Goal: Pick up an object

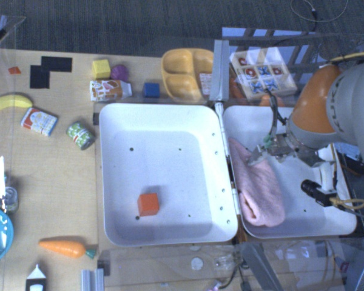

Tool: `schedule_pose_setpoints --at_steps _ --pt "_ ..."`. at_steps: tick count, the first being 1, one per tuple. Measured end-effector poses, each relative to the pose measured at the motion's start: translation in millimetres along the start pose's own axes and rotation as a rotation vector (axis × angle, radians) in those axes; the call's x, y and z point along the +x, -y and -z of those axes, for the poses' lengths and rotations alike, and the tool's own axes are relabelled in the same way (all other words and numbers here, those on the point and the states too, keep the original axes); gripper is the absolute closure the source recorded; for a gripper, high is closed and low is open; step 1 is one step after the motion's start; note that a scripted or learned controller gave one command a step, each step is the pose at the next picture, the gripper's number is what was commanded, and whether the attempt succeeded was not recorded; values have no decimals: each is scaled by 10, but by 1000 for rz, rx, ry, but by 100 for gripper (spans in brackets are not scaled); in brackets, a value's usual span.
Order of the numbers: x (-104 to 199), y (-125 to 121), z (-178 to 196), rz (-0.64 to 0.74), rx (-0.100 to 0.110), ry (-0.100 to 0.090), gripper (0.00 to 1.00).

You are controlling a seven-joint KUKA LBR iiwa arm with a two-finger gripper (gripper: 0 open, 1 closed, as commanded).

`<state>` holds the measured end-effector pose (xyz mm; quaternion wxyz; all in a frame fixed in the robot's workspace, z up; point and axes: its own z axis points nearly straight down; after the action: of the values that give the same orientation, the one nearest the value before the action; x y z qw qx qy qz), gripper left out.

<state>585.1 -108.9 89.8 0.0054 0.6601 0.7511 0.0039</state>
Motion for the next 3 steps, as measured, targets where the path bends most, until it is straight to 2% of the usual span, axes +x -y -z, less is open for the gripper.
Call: schedule_pose_setpoints --at_steps 1,2,3 --pt "246 349 14 54 -4 1 0" --pt "127 -76 -1 17 -1 1 0" --pt "9 375 11 34 -2 1 0"
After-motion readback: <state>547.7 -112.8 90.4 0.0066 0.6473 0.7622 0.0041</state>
